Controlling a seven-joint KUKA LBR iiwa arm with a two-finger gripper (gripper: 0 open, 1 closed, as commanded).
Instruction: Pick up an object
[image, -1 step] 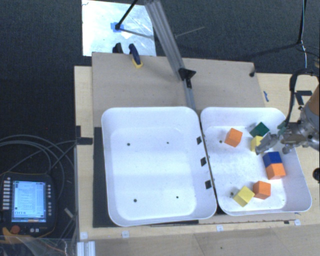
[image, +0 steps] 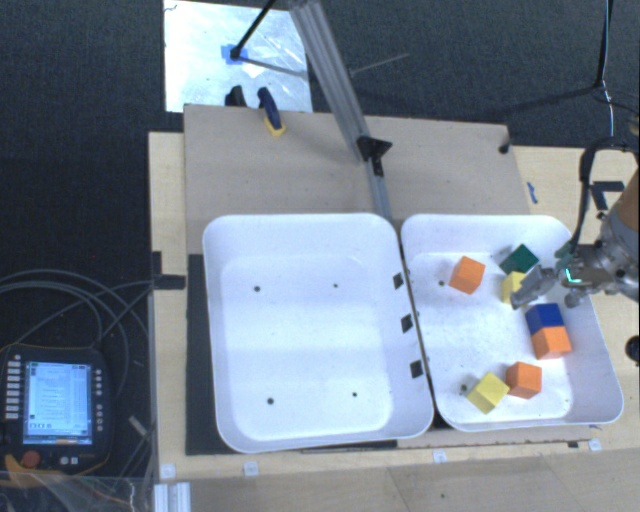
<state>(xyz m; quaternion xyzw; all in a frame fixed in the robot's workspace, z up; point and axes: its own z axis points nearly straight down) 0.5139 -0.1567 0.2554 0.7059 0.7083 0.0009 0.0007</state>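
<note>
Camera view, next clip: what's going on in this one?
A grey arm reaches in from the right, its gripper low over the right bin, beside a small yellow block and a green block. Nothing is visibly lifted. An orange block, a blue block touching an orange one, and a yellow-orange pair near the front lie in that bin too.

Grey gripper — seemingly teal-lit

Two white bins. Three orange blocks, two yellow blocks, one green block, one blue block. One gripper.
</note>
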